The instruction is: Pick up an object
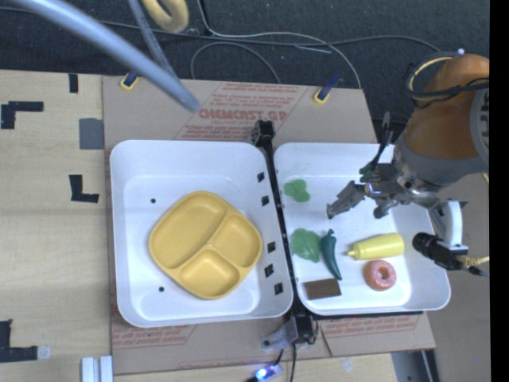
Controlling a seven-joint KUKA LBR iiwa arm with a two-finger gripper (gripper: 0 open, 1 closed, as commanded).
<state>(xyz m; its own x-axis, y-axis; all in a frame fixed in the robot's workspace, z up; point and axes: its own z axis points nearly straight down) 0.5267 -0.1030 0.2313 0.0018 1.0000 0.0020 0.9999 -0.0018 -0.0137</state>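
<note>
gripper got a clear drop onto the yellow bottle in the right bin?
Probably yes. The gripper hangs over the right bin, just above the yellow bottle. Nothing lies on the bottle; the pink donut sits close below it and might get nudged.

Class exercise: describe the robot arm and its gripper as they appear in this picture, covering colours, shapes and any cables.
The arm is bulky and rounded: an orange band sits above a grey wrist section. Thin dark cables loop around the orange part. Below the wrist sits the gripper, made of dark grey metal with slim, pointed fingers. A white bracket with a small black cylindrical part is attached at the arm's lower right side.
</note>
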